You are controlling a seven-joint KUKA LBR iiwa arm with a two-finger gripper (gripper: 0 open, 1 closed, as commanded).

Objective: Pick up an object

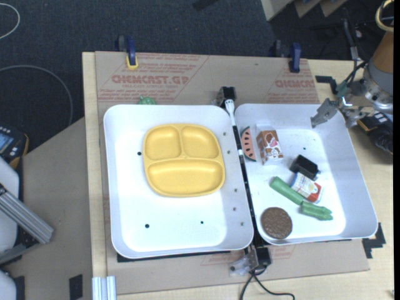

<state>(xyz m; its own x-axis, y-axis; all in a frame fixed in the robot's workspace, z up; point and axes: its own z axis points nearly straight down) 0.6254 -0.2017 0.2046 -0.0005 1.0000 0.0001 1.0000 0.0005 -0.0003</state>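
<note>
The right bin [350,167] holds several small objects: a watermelon slice [250,144], a small brown and white carton [270,146], a black block [304,166], a red and white packet [308,187], a green pea pod [300,199] and a round brown cookie [276,222]. My gripper [326,113] hangs at the bin's upper right corner, above the rim and away from all of them. Nothing shows between its fingers.
The left bin [125,217] holds a yellow divided plate [184,160]. A small green item [147,100] lies just beyond that bin's top edge. Blue clamps [130,53] [294,57] pin the board at the back. Cables run at the bench's right.
</note>
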